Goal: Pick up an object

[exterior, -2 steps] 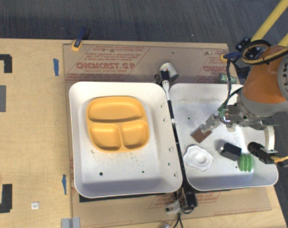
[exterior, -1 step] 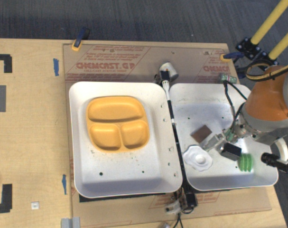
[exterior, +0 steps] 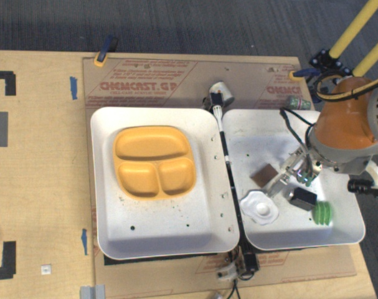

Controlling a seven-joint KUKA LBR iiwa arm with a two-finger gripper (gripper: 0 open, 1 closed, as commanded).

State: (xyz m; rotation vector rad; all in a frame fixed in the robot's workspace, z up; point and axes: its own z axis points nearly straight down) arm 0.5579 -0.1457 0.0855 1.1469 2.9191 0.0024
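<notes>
A KUKA arm's gripper (exterior: 287, 178) hung low over the right white bin (exterior: 257, 139) as it went after 1 of 4 loose objects, with none yet between its fingers. Nearest the camera in that bin lay a clear crumpled plastic cup (exterior: 260, 207), with a ribbed green plastic piece (exterior: 323, 213) to its right near the bin's near right corner. A little farther in sat a small black rectangular block (exterior: 302, 197), just right of the gripper's tip. Farther still, a flat brown rectangular piece (exterior: 263, 175) lay just left of the tip, so close that contact could not be ruled out. Whether the fingers stood wide or narrow could not be told from this slanted view.

The brown piece looked the likeliest target. It lay to the left of the gripper, its long axis running from near left to far right, roughly in line with the fingers' reach; a short move left and down would probably be needed to straddle it.

In the left white bin (exterior: 108, 167) rested a yellow plastic tray with 3 compartments (exterior: 154, 161), well apart from the arm. Beyond both bins, the orange band above the wrist (exterior: 341, 123) showed at the far right, over the brown cardboard sheet (exterior: 176, 83).
</notes>
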